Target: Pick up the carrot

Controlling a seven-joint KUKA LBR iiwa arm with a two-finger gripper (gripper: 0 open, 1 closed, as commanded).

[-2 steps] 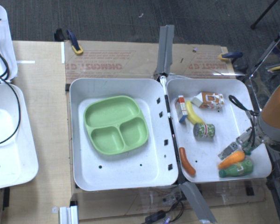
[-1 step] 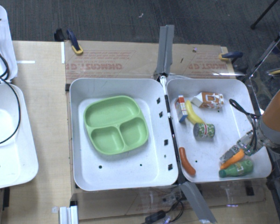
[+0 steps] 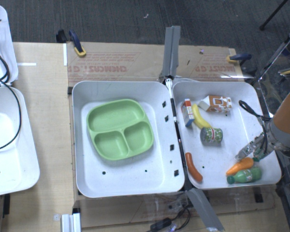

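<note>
Camera view: the carrot (image 3: 240,166) lies in the right bin (image 3: 217,174) near its lower right corner, just above and touching a green bottle (image 3: 245,176), with the gripper (image 3: 253,150) directly above the carrot's upper end; whether the gripper is open or closed on anything cannot be told. The same bin also holds a sausage (image 3: 194,167), a can (image 3: 211,135), a banana (image 3: 200,117) and a small carton (image 3: 217,103). The left bin (image 3: 82,144) on the tabletop (image 3: 48,76) holds a green divided plate (image 3: 119,128).
</note>
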